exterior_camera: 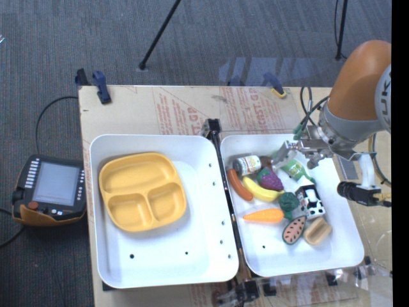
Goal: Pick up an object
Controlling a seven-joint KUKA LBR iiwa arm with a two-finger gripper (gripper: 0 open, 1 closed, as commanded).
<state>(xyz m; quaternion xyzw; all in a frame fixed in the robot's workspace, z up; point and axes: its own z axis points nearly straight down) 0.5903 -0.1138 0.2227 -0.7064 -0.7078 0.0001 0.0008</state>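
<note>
The right bin (358,245) holds a cluster of toy food. The left bin (115,264) holds a yellow tray (142,191) with three compartments.

Contents of the right bin:
- A can (246,165) lies on its side near the back left.
- A sausage (239,185) lies just beside a banana (259,190); the two appear to touch.
- Purple grapes (271,181) sit against the banana's far side.
- A carrot (263,216) lies flat in front of the banana, its long sides clear.
- Broccoli (288,202), a black-and-white carton (312,203), a bread roll (317,231) and a brown oval slice (294,230) crowd together to the right.
- A green item (294,169) lies under the gripper; its kind cannot be made out.

The gripper (301,147) stands over the back of the right bin, above the green item and the grapes. The state of the jaws cannot be told. Nothing is seen held.

Handling, as a judgement: all items look like light, hollow plastic or soft foam, rigid enough to pinch, not fragile. Smooth rounded surfaces such as the banana and can are likely to slip or roll. The carrot is the best candidate: isolated, slender, to be taken across its thick middle. The grapes, knobbly and nearer, offer grip, but neighbours crowd the fingers' path.
</note>
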